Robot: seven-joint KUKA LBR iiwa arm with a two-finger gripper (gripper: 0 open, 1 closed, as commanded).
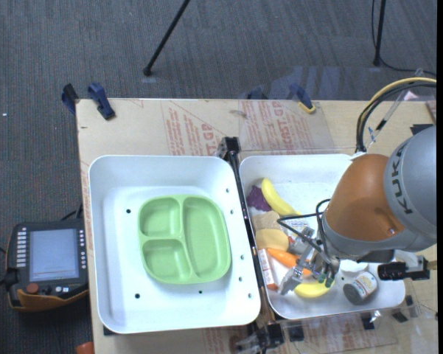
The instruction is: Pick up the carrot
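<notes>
Right bin point(309, 169): bananas point(277, 198) (two) crowd carrot point(282, 257).

Carrot point(282, 257) in right bin point(309, 169)

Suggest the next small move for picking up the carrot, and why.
Probably lower the tool a little and shift it slightly left onto the carrot. The tool sits at the carrot's right end in the right bin, crowded by a banana, and no grasp shows.
</notes>
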